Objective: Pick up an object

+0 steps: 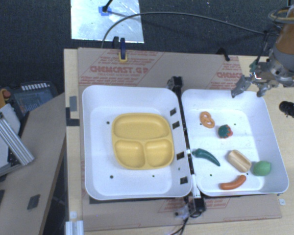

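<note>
My gripper point(250, 89) hangs over the far edge of the right bin point(264, 116), open, with nothing between its fingers. Below and in front of it in that bin lie an orange pretzel point(206, 119), a small teal and red object point(225, 130), a dark green pepper point(206, 155), a tan hot dog bun point(239, 160), a green ball point(261, 168) and an orange sausage point(232, 182). The pretzel and the teal object lie closest to the gripper, and it touches neither.
The left bin point(95, 131) holds a yellow divided tray point(141, 140). A black hinge strip point(183, 131) runs between the two bins. Cables cross behind the bench, and a grey device point(32, 99) sits at the far left.
</note>
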### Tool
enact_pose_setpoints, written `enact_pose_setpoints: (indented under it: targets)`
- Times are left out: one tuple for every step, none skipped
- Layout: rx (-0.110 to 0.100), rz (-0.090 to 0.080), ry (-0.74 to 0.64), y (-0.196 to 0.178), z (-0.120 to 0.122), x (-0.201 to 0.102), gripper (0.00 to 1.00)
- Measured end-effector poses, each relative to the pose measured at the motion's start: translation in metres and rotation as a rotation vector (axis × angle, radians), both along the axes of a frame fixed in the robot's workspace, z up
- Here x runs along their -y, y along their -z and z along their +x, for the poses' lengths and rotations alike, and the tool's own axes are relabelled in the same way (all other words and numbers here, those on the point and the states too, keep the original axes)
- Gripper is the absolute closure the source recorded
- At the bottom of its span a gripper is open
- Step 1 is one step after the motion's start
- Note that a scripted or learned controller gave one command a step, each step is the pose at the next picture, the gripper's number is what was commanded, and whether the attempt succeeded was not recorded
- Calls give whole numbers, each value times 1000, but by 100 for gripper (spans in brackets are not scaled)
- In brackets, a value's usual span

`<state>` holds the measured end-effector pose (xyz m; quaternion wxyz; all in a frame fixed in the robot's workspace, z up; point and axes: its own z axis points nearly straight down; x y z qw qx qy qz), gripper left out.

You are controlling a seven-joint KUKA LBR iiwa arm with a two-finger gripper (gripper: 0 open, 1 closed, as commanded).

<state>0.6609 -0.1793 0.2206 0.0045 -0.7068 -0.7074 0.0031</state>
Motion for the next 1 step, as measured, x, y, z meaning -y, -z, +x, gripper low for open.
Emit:
enact_pose_setpoints:
  targets:
    - [13, -3, -3, -9, 3, -1, 0]
